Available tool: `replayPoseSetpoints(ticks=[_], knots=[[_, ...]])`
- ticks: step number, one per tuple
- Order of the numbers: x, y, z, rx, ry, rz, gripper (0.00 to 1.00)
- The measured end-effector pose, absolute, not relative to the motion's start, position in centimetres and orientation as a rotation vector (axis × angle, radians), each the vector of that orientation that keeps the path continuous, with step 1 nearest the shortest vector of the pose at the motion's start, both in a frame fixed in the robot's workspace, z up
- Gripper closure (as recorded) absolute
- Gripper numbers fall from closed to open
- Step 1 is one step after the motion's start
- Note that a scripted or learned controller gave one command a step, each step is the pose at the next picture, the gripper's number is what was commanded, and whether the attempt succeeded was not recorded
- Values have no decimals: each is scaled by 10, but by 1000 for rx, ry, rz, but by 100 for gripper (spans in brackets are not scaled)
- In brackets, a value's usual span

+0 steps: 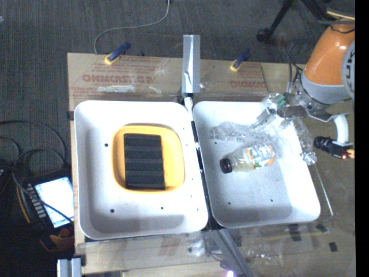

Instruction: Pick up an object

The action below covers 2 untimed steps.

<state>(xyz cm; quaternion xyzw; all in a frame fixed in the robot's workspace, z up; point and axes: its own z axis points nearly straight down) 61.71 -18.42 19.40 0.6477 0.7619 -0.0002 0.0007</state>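
One fixed camera, mounted above the bench (173,74), looks down at a slant. It stands far enough back to take in both white bins whole, the left bin (92,172) and the right bin (288,201) side by side, with dark floor (52,16) beyond the bench's far edge and to its left. The arm (328,62) enters at upper right, cut by the frame edge. There is no second view to compare
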Motion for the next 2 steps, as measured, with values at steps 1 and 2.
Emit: replayPoseSetpoints(ticks=[1, 2], knots=[[596, -217, 97, 1858, 2532, 6, 0], [660, -218, 92, 2063, 2445, -42, 0]])
